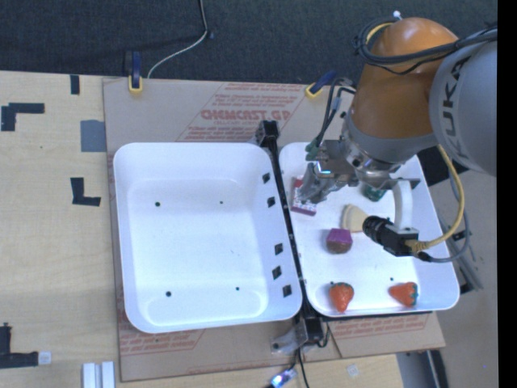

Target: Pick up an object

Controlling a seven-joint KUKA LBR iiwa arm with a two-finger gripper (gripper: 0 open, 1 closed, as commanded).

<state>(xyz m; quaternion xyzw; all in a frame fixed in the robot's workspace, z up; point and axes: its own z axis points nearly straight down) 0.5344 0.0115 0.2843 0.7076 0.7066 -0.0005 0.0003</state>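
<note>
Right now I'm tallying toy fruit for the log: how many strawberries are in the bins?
2. One strawberry lies at the right bin's near edge, close to the divider; the other strawberry lies toward the near right corner. The arm may hide more.

Right bin (428, 297) holds the objects. Small flat packet, red-and-white (304, 200), near the bin's left wall, far half, tilted, right under the gripper (317, 186); whether it is gripped cannot be told. Purple-topped brown block (338, 240) mid-bin. Cream wedge-shaped piece (353, 216) just beyond it, slightly right. Two strawberries at the near edge: one left-centre (342, 295), one right (404, 293). Teal object (373, 191) partly hidden under the arm.
</note>
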